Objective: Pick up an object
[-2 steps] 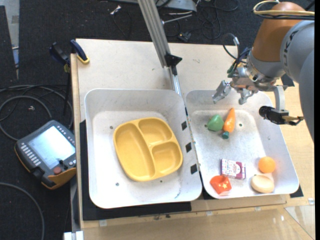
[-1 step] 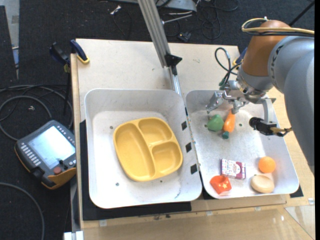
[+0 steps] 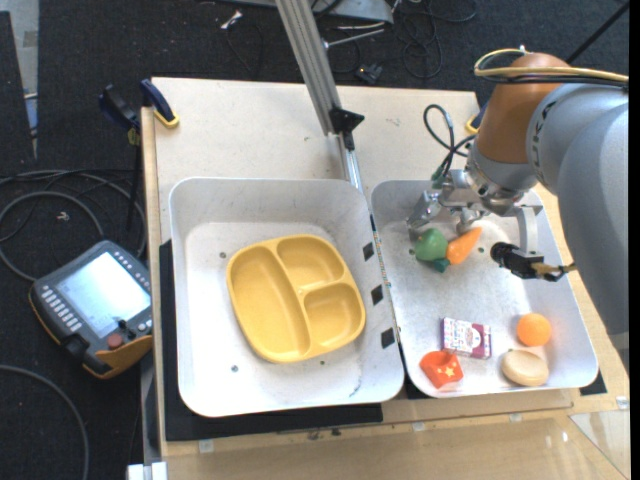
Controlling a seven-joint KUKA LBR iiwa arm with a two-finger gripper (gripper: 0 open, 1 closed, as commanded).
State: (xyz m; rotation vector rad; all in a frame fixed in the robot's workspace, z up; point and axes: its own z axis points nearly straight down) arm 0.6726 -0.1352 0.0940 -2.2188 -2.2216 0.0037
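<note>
Nearest the camera, along the front rim of the right-hand shallow white bin (image 3: 575,373), lie a small red pepper-shaped toy (image 3: 442,368) and a pale round bun-like toy (image 3: 525,367). Further back in that bin is the two-finger gripper (image 3: 445,213), lowered over the far left part of the bin floor; whether it is spread or closed I cannot tell, since the wrist hardware hides the tips.

Just below the gripper, touching or nearly touching it, sit a green rounded plastic vegetable (image 3: 432,246) and an orange carrot-shaped plastic toy (image 3: 464,246), pressed side by side. These look like the likely targets. Both are probably light, hollow and stiff, with smooth skin that could slip; the carrot's tapered body would best be taken across its thicker middle, and the green piece across its widest part. Their closeness may cause one to be nudged away.

Outward from there, a small pink and white carton (image 3: 467,337) and a small orange ball (image 3: 534,329) rest nearer the front. The left-hand white bin (image 3: 195,268) holds a yellow divided plastic plate (image 3: 296,296). Off the bench to the left lies a grey handheld control pendant (image 3: 95,303).
</note>
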